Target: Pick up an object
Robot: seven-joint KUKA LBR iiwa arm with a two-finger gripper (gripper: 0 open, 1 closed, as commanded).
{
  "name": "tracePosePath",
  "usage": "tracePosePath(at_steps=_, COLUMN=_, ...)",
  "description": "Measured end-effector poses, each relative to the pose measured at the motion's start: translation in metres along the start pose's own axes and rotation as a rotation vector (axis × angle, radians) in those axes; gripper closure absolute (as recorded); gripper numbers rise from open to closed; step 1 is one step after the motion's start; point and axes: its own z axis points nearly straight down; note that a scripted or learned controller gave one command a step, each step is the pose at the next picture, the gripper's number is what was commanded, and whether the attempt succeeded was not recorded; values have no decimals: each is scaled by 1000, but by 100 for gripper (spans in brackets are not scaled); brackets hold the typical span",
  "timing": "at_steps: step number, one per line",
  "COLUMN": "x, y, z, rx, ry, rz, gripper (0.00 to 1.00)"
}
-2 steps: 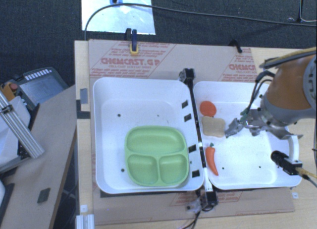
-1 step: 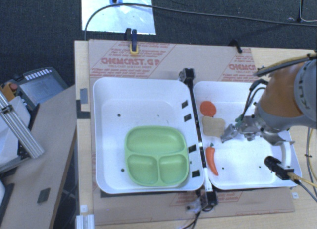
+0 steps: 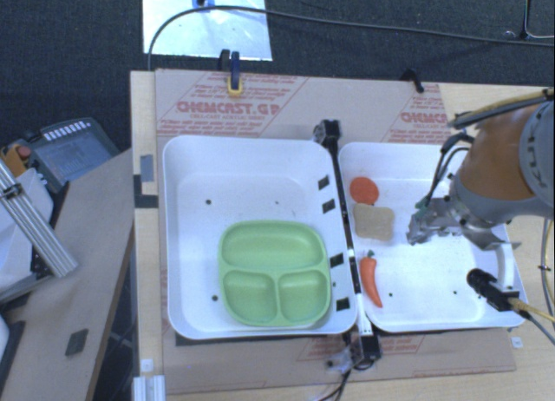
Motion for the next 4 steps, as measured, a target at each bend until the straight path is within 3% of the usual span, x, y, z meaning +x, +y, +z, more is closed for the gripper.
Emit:
tracePosePath(at_steps=3, x=-2, y=1, z=-135, rx=-3, ry=-1, rz=-3, gripper=100)
tracePosePath(at_steps=4, x=58, y=10, z=-124, rx=1, ry=2, rz=-8, gripper=100)
